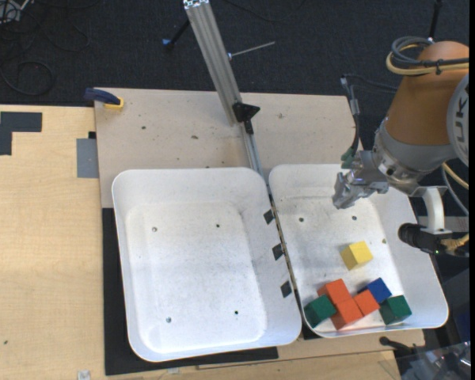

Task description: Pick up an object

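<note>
No legible text or labels.

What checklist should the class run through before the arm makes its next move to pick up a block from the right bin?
1. Targets present: ok. A yellow block and a cluster of orange, green and blue blocks lie in the right bin.
2. An isolated target: ok. The yellow block lies apart from the cluster.
3. Gripper over the right bin: ok, above its far part.
4. Gripper above a block: not ok. It sits farther back than the yellow block.
5. Something already held: cannot tell.
6. Cluster easy to grasp: not ok. Those blocks touch one another near the bin's near edge.
</note>
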You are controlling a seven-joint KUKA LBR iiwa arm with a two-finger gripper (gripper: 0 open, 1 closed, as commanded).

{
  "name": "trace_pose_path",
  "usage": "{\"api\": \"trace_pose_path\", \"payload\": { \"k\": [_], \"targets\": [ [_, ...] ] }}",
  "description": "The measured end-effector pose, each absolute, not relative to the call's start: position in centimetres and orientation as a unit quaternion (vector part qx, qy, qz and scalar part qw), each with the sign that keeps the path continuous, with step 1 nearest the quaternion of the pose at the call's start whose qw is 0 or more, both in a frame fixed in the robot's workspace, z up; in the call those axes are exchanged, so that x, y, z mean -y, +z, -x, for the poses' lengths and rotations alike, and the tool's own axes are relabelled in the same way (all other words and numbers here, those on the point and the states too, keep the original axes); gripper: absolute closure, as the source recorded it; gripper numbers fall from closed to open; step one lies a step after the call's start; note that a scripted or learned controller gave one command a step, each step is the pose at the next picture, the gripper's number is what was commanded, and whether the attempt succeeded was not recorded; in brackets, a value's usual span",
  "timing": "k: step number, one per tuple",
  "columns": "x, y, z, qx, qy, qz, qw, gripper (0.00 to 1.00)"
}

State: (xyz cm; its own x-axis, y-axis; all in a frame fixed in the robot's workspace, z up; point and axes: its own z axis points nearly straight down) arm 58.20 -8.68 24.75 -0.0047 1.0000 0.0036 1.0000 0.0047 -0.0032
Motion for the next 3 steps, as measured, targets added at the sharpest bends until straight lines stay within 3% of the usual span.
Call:
{"api": "trace_pose_path", "payload": {
  "k": [3],
  "targets": [
    [-7.6,25.0,-54.1,0.709,0.0018,0.705,0.003,1.00]
  ]
}}
